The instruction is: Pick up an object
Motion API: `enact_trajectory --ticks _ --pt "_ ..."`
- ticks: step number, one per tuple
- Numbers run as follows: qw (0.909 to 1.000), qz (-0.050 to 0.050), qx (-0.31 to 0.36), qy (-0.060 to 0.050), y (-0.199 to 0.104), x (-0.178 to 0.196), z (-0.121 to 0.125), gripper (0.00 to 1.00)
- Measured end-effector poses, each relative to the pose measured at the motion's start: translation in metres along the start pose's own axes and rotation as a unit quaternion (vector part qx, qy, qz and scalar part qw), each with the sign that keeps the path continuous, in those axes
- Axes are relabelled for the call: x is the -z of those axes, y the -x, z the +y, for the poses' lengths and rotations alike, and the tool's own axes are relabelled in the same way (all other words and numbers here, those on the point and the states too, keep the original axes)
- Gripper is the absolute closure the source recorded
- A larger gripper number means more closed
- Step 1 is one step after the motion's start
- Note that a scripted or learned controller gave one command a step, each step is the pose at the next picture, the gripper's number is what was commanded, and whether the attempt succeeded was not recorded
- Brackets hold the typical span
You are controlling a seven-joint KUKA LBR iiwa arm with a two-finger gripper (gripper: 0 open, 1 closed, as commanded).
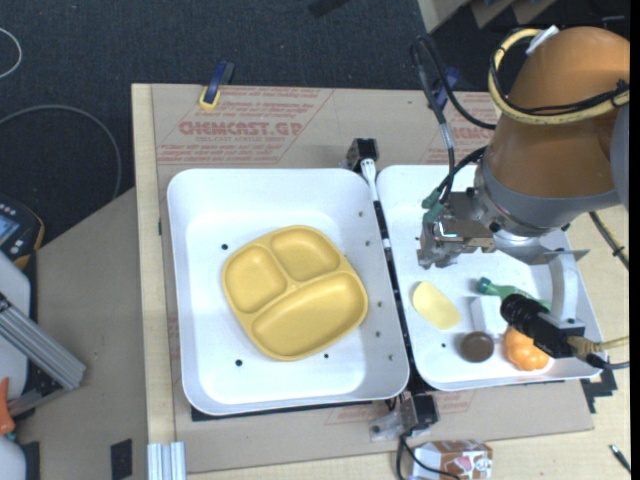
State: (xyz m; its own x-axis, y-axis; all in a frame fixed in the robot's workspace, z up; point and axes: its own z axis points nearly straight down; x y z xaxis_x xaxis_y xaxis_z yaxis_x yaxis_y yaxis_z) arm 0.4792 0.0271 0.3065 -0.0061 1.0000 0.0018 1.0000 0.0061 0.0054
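Note:
My gripper point(440, 251) hangs over the left part of the right bin point(408, 206), under the grey and orange wrist. Just below it on the bin floor lies a pale yellow oval piece point(436, 305), apart from the gripper. A small brown round thing point(476, 346) sits near the bin's front edge, with an orange fruit-like thing point(522, 352) to its right. A small green thing point(491, 288) lies right of the gripper, partly hidden by the arm. I see nothing held in the gripper.
The left bin point(190, 268) holds a yellow divided plate point(295, 293) with three compartments, lying near its middle. A ridge with screws separates the two bins. Cables run behind the right bin.

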Motion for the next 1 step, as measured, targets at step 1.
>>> enact_trajectory --ticks 1 --pt "1.0000 0.001 0.001 0.003 -0.0637 0.0833 0.0018 1.00"
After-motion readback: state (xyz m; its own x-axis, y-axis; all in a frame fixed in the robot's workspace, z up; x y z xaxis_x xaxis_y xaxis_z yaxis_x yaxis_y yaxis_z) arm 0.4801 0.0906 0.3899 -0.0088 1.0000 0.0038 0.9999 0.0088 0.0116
